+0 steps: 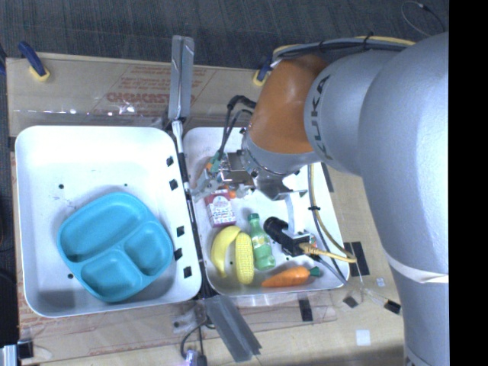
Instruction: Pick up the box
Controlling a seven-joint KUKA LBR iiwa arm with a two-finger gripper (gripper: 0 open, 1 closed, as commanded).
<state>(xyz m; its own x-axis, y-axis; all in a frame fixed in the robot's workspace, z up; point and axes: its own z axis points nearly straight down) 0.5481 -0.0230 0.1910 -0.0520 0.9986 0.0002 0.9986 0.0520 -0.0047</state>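
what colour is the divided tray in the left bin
Light blue; the tray shows plainly in the camera view.

smooth white plastic bins (30, 204), a glossy blue plastic tray (114, 246), matt grey arm (381, 113).

A blue divided tray (114, 244) is seen in the left bin (30, 151), while a banana (223, 248), corn (243, 256), green bottle (261, 244) and carrot (287, 277) are held in the right bin (252, 293).

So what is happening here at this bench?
A grey robot arm reaches into the right bin, its gripper low over a small red-and-white box. Whether it holds the box cannot be seen. Beside the box lie a banana, corn, a green bottle and a carrot. The left bin holds a blue tray.
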